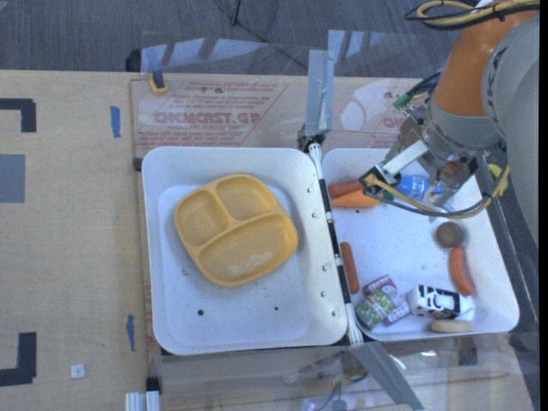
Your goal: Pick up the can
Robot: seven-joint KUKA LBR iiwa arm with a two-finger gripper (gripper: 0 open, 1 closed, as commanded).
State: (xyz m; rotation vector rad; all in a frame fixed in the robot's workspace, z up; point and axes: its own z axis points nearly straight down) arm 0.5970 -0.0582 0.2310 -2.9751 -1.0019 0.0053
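Desk [68, 229]: two white bins.
Left bin [163, 315]: yellow divided plate [235, 228].
Right bin [402, 247]: can [381, 302] at near edge; sausages, carrot [353, 200], blue bottle [415, 186] around.
Pincer [428, 178]: over bottle, grip state indiscernible.

Yellow divided plate [236, 229] in white left bin [163, 255] — orange carrot [353, 199], black-and-white carton [437, 300], green-patterned packet [381, 300] in white right bin [495, 259].

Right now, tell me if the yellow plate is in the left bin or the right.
Left bin: the yellow plate lies flat inside it.
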